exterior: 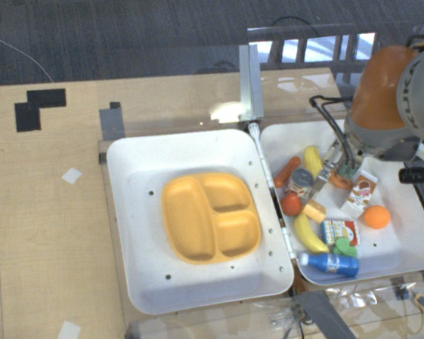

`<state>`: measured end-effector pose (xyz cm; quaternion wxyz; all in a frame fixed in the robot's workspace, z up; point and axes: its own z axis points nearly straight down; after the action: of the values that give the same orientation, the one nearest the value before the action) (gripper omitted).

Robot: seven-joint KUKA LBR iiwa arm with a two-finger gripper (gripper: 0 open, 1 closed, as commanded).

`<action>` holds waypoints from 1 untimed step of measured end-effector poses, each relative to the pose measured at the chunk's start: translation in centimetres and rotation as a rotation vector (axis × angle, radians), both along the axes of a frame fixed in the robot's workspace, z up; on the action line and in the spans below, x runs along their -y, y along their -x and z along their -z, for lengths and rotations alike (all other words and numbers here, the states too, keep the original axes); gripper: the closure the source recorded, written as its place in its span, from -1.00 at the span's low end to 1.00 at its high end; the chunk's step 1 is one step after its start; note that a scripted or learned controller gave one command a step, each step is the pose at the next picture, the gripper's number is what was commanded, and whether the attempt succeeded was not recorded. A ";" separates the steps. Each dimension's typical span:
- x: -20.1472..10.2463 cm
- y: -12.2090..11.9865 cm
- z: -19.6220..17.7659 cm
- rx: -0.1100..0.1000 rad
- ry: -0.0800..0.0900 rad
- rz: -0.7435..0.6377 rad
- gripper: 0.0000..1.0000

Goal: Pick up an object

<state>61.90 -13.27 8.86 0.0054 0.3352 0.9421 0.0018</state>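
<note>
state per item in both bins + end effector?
yellow tray: flat in left bin, compartments bare
end effector: low over right bin's pile
banana: lying flat
blue bottle: on its side
orange ball: resting apart from pile

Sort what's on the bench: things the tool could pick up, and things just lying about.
For the job: tool, banana, orange, blue bottle, carrot, small carton, tomato.
Lying about: yellow tray, left bin.
</note>
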 end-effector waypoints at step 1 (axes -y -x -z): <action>-3.1 -3.8 0.1 -0.006 0.002 0.141 -1.00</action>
<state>65.70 -10.16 8.76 0.0032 0.4006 0.9162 -0.0005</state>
